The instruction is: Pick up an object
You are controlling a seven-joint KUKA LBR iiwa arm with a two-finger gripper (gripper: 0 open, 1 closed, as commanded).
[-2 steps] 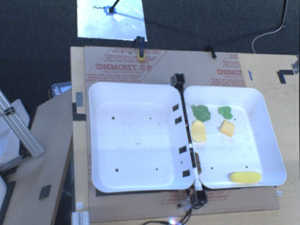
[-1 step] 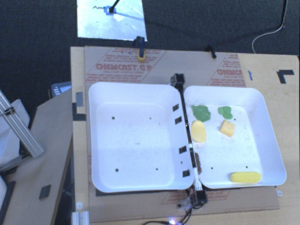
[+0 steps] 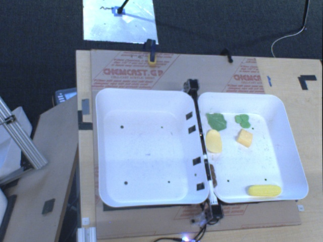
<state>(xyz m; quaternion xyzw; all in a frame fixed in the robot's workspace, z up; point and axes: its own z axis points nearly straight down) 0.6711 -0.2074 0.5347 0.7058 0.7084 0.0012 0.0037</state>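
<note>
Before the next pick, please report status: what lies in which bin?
Right bin: two green pieces, yellow oval, yellow block, corn. All apart.

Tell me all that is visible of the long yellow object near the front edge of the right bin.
The long yellow object looks like a small toy corn cob, a rounded bar of bright yellow, probably plastic. It lies flat on the floor of the right bin, near the front right corner, its length along the front wall. It seems to touch nothing else.

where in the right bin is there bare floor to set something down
Free: the middle of the right white bin, between the yellow cube and the yellow corn cob. Crowded: the upper left, around two green leafy pieces and a yellow oval piece.
</note>
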